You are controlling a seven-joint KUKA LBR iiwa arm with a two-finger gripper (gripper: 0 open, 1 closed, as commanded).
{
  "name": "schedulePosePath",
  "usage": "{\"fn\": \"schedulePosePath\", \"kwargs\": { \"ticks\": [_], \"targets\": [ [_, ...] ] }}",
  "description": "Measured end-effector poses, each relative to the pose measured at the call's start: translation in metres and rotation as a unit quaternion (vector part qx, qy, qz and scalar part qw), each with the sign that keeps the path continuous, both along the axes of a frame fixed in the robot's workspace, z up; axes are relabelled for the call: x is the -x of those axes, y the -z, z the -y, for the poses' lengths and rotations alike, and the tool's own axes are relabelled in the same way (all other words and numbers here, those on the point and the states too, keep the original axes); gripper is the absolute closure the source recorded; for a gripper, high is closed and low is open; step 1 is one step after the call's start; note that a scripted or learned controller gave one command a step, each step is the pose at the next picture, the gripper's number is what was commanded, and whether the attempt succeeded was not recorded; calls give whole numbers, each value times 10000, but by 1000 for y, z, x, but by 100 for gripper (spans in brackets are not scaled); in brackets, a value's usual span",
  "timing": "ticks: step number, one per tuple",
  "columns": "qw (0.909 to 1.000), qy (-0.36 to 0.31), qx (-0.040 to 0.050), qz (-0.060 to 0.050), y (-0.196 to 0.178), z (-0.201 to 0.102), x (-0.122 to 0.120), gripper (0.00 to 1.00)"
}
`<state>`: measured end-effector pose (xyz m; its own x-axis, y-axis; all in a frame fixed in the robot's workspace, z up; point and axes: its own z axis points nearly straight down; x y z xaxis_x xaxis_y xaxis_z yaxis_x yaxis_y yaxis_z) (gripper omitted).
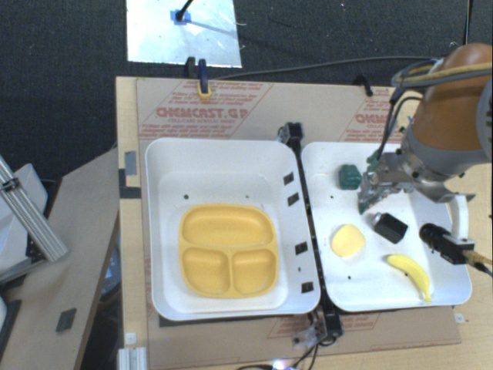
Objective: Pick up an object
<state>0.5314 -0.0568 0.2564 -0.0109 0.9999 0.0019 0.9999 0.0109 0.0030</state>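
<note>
End effector (368,196) over right bin (461,290), banana (410,274) lying diagonally

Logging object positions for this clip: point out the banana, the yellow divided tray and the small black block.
banana (410,273), camera view, middle of its curve.
yellow divided tray (228,227), camera view, floor of the large compartment.
small black block (390,227), camera view, top face.
</note>
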Motion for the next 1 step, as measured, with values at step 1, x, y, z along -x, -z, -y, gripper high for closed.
{"fn": "schedulePosePath", "kwargs": {
  "ticks": [1],
  "targets": [
    [10000, 3, 2, 4, 3, -52, -18, 100]
  ]
}}
